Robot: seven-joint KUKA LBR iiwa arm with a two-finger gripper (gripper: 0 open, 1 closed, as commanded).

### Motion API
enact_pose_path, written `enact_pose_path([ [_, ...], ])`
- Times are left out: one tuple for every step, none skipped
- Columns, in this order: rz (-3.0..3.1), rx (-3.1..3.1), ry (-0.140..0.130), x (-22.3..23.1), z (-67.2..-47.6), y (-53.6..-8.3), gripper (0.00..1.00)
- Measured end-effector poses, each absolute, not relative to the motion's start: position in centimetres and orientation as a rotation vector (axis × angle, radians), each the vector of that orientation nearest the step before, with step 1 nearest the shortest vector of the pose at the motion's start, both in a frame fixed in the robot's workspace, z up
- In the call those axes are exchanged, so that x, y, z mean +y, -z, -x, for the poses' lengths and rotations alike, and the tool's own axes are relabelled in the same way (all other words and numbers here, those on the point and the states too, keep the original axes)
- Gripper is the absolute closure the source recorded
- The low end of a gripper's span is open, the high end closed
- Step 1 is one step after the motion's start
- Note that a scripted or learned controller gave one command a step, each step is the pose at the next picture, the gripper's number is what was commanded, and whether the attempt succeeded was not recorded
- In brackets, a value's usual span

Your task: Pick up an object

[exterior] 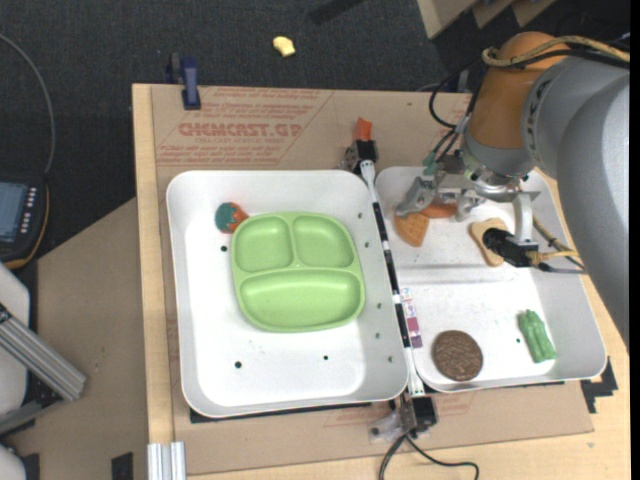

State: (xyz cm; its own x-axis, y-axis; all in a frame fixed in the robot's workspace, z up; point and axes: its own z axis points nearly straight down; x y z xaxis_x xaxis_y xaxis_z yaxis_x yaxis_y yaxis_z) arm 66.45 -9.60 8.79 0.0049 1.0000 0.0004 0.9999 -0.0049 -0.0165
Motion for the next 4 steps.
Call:
enact_pose_path([
  [2.219, -2.207, -0.016, -9.70, -66.45, -8.79, 0.00],
  [2.220, -2.207, -0.018, -9.61, -66.45, -8.79, 0.00],
  [2.219, -2.207, -0.017, -9.69, -66.45, -8.79, 0.00],
  [2.219, -2.206, -0.015, -9.85, -66.45, -8.78, 0.00],
])
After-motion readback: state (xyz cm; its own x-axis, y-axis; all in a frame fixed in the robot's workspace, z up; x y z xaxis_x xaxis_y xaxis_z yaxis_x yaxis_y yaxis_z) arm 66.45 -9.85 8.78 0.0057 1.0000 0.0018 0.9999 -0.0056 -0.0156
